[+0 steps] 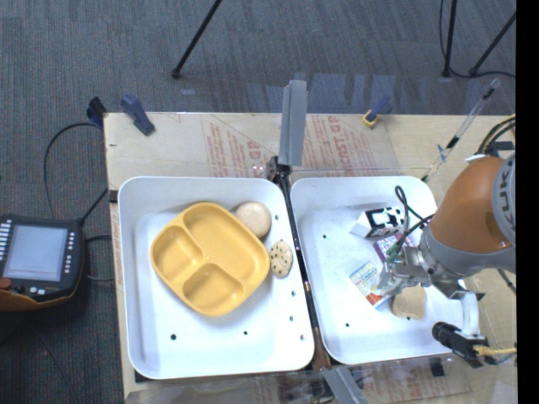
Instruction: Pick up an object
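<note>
Objects (right bin): small pile in right bin [337, 343] — black/white packet [383, 219] toward far side, purple-printed packet [389, 247] just below it, flat card w/ blue & red print [365, 278] nearer the front, tan spongy lump [410, 302] at the near-right.
Objects (left bin): yellow 3-compartment plate [210, 257] lying at a slant in middle of left bin [143, 343]; pale round ball [253, 219] touching plate's far-right rim; speckled cookie-like piece [280, 258] just beside plate's right edge, close to the divider betw. bins.
End effector: [400, 272] low over right bin, amid the packets, just above the tan lump & right of the printed card. Fingers hidden in clutter — cannot tell if spread or pressed together, nor if anything is pinched.
Arm: grey w/ orange band [476, 209], reaches in from the right, bent down over right bin's right half; cables trail off the wrist.
Bins: two shallow white bins side by side on the desk [210, 146], dark divider strip betw. them.
Desk: cardboard-coloured top w/ red print, blue clamps [136, 114] at far-left edge, a yellow/blue one [376, 112] at far-right.
Surroundings: teach pendant w/ screen [38, 257] on carpet left of desk, cable looping up to desk corner; tripod legs [202, 28] on carpet beyond.
</note>
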Robot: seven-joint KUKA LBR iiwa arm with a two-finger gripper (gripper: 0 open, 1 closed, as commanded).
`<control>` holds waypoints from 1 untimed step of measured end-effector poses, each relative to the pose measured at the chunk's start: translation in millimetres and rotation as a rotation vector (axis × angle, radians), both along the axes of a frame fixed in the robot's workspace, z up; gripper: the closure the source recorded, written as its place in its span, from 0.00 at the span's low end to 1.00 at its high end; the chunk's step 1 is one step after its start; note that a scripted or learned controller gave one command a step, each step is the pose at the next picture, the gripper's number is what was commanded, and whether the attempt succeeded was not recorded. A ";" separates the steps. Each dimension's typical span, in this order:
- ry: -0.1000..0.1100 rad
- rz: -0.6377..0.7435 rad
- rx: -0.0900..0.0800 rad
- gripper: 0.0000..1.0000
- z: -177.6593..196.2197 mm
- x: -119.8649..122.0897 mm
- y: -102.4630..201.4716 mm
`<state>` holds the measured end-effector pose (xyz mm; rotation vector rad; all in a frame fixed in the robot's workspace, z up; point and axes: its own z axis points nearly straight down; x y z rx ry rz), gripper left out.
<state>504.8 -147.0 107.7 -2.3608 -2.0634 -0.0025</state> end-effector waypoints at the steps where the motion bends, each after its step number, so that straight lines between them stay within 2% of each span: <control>1: -0.013 -0.555 0.001 1.00 -12.1 12.6 -38.4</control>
